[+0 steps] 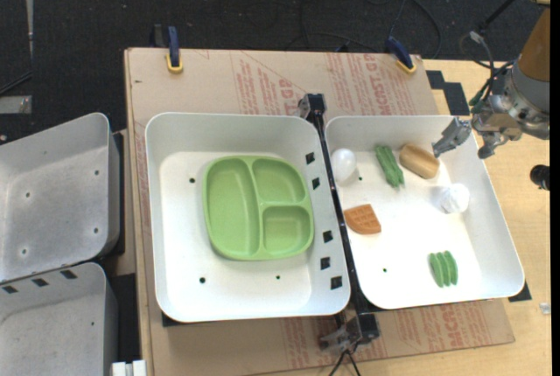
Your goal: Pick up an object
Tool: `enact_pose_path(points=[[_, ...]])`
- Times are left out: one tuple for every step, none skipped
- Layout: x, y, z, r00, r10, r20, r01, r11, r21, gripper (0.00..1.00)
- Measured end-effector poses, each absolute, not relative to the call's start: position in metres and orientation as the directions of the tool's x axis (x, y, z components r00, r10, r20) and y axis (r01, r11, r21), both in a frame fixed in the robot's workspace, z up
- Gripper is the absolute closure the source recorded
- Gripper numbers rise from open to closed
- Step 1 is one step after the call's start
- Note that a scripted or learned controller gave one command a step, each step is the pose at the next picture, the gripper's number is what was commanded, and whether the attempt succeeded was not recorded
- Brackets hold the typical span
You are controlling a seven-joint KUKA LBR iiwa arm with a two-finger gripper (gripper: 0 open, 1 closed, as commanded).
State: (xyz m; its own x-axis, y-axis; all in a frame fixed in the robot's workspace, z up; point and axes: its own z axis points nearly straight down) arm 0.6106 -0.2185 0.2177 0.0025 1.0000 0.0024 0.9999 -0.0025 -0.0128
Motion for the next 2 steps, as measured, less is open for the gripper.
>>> enact_pose_path(points=[[0.614, -0.217, 0.227, -0.001, 1.000, 0.000, 1.000, 0.001, 0.000, 0.00], [0.613, -0.216, 0.184, 0.000, 1.000, 0.000, 1.000, 0.000, -0.003, 0.00]])
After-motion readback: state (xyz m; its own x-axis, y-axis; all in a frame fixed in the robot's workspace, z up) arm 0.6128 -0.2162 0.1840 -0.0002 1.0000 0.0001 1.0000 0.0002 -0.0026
